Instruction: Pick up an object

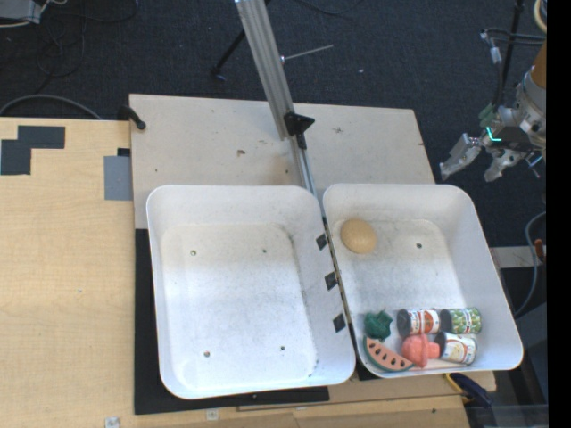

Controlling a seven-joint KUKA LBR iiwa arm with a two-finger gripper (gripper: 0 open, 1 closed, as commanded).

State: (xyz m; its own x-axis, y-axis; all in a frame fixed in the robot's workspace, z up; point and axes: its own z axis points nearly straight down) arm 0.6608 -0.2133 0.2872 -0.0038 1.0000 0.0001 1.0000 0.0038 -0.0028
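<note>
End effector (pixel 482 157) parked off the worktop at 2 o'clock, fingers spread, holding nothing. Bun (pixel 359 235) sits in right bin (pixel 486 239), upper left. Approach step; next I'd swing toward 8 o'clock, descend over bun.

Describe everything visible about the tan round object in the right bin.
The tan, rounded, matte lump looks like a bread roll or potato, slightly wider than tall, with a smooth surface. It rests alone on the floor of the right shallow white bin, in the far-left part near the divider between the bins. Nothing touches it except the bin floor; the other small items lie clustered at the near edge.
</note>
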